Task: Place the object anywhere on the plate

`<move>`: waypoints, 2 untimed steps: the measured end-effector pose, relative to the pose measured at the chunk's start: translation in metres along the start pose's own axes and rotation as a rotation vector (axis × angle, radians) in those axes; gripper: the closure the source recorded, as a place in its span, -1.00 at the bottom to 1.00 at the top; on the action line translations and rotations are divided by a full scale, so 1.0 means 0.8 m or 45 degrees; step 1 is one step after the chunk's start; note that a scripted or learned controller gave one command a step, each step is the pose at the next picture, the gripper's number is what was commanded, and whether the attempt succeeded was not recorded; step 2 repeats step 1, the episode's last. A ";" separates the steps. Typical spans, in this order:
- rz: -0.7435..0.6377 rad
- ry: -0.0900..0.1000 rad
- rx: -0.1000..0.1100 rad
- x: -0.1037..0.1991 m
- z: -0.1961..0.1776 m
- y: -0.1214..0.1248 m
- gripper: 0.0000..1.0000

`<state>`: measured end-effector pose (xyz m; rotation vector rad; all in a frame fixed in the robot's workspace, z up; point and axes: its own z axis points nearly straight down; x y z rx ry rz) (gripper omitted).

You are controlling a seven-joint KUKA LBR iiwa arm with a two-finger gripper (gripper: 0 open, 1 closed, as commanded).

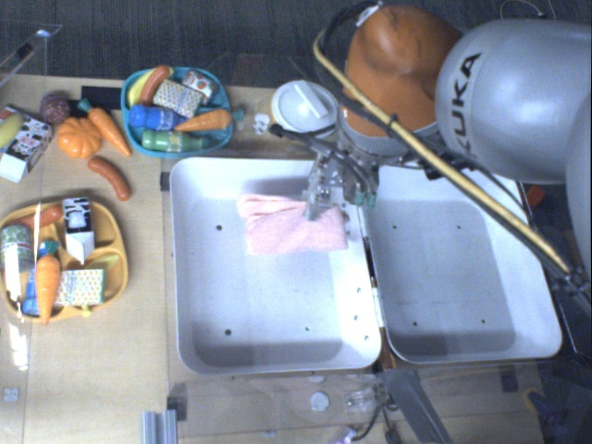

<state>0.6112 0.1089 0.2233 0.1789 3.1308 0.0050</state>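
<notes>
My gripper is hanging over the left bin near its back right corner, right at the pink folded cloth; its right edge is lying under my fingertips. Can't tell if the fingers are apart or clamped, too blurred. The cloth is lying flat in the bin's back half, close to the rear wall. The front of the left bin is showing bare floor. The right bin is sitting just beside, walls touching. Toy-food bowls are sitting off to the left on the bench.
</notes>
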 end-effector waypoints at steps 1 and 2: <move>0.000 -0.001 0.000 0.000 0.000 0.000 -1.00; 0.000 -0.001 0.000 0.000 0.000 0.000 -1.00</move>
